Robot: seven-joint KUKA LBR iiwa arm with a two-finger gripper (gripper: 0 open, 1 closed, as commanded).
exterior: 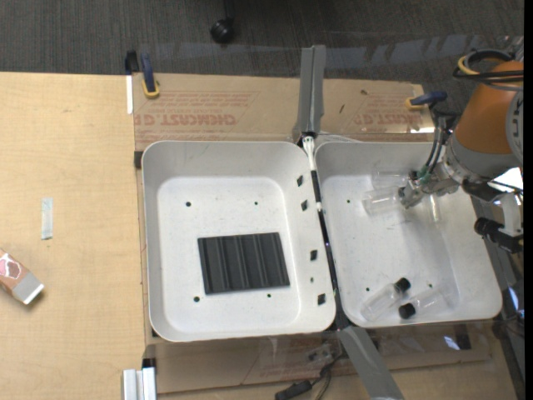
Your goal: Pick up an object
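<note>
The gripper (410, 192) is hanging low over the back of the right bin (466, 307), reaching in from the right, and its tip is sitting right against a clear plastic piece (380, 197); from here I cannot tell whether it is clamped on that piece or merely touching it.

Going from the left: a small pink and white packet (17, 279) is lying at the bench's (75, 157) left edge, and a thin pale strip (47, 218) is lying a little further in and toward the back. A blue and orange clamp (146, 77) is pinching the cardboard sheet (216, 111) behind the bins. The left bin (166, 182) is holding a dark ribbed slab (243, 262), lying flat near its middle. A grey divider (311, 90) is standing up between the two bins at the back.

In the right bin, the clear piece is lying toward the back, touching the gripper's tip. Near the front wall, well apart from it, two clear vials with black caps (402, 298) are lying side by side. Above the gripper, the arm's orange band (487, 119) is showing at the right edge, with a second clamp (425, 101) just beside it on the cardboard.
</note>
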